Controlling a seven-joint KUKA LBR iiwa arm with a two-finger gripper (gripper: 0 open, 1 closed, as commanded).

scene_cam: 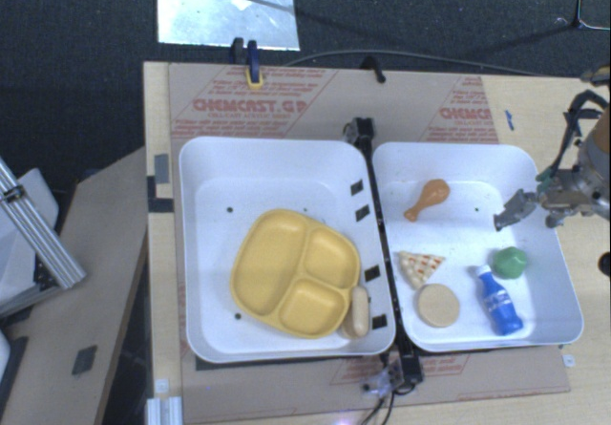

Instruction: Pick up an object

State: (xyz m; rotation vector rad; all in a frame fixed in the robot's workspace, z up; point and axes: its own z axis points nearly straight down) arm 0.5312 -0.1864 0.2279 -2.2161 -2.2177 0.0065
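Observation:
The right bin (535,165) holds a brown drumstick (427,200), a pizza slice (420,266), a round beige disc (438,305), a blue bottle (498,300) lying down and a small green object (511,262). My gripper (531,215) hangs over the right side of this bin, just above and behind the green object. It is open, with nothing between its fingers. The drumstick lies to its left, well apart.
The left bin (220,175) holds a yellow divided plate (296,272) with a small beige roll (358,310) against its right rim. A black divider with clips (374,223) runs between the bins. A metal rail (38,232) stands at the far left.

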